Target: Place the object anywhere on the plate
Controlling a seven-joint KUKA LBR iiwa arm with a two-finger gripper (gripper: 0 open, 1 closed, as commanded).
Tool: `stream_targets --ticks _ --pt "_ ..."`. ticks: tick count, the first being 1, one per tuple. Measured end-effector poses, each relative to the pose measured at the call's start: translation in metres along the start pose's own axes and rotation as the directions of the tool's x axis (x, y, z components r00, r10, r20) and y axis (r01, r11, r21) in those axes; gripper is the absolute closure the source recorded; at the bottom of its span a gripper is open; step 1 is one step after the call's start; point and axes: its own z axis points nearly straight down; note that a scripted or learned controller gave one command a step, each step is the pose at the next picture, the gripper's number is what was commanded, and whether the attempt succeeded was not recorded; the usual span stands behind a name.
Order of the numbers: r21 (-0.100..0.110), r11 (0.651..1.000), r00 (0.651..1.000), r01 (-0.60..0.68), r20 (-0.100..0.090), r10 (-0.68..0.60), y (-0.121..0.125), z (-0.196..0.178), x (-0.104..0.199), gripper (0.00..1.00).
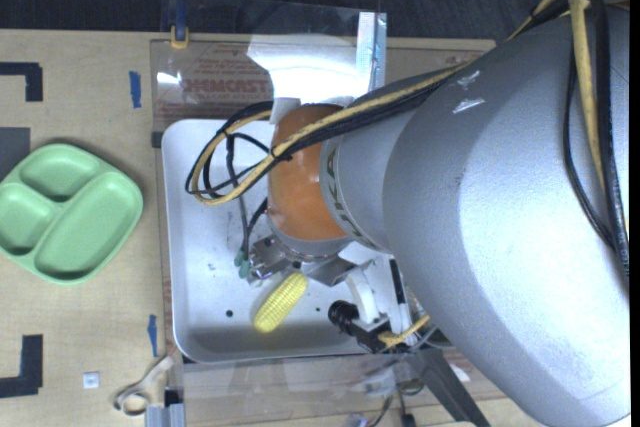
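Observation:
A yellow corn cob [279,303] lies tilted in the white bin [195,245], toward its front middle. My gripper [263,262] hangs just above and to the left of the cob's upper end, under the orange wrist band [300,185]; the arm hides most of it. Whether it touches the cob I cannot tell. The green divided plate [66,212] rests on the wooden bench to the left of the bin, well apart from the gripper.
The big grey arm [500,215] covers the right half of the scene. A black-and-yellow cable [215,170] loops over the bin's back left. A clear panel with white material [300,65] stands behind the bin. Black tape marks [25,80] sit on the bench.

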Motion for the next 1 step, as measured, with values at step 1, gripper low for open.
stream_targets --ticks 1 --pt "-0.006 0.999 0.999 0.034 0.001 -0.034 0.0763 0.0141 -0.0509 1.0"
